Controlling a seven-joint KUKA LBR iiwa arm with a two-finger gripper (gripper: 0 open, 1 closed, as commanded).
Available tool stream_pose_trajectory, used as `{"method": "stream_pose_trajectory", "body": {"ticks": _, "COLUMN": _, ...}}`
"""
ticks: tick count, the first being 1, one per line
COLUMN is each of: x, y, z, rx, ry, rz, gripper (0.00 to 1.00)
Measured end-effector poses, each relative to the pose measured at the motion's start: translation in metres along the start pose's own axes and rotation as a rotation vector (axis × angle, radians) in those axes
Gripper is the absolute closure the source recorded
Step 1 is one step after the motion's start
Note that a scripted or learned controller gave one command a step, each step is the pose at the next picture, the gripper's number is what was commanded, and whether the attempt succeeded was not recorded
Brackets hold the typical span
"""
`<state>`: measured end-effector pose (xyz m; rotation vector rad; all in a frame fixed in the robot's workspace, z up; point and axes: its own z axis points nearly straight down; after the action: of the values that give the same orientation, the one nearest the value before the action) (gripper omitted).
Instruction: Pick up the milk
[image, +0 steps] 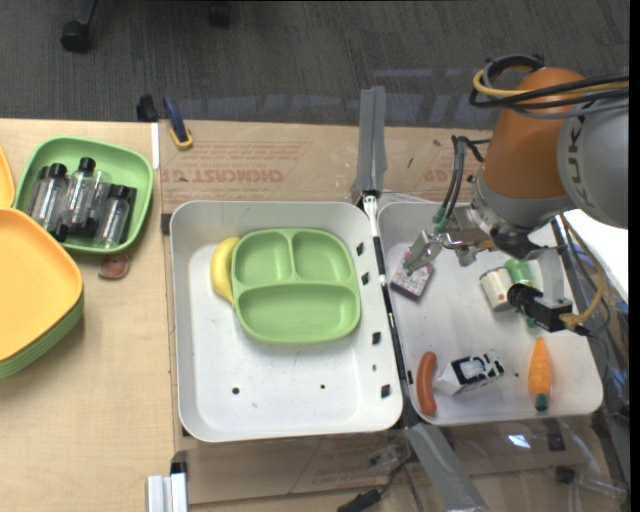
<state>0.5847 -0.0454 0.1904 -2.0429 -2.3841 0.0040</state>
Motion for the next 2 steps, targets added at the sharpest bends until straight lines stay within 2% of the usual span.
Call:
{"method": "stream_pose_trajectory", "body": {"ticks": 1, "x": -0.0489, "y": -0.0685, "z": 0.1000, "rx": -0.001, "ry": 0.001, "rz": 0.009, "gripper": 0.00}}
{"method": "stream_pose_trajectory", "body": {"ticks": 2, "x": -0.0446, "y": -0.0639, "z": 0.0996, "rx": -0.001, "ry": 0.001, "rz": 0.240, "gripper": 0.00}}
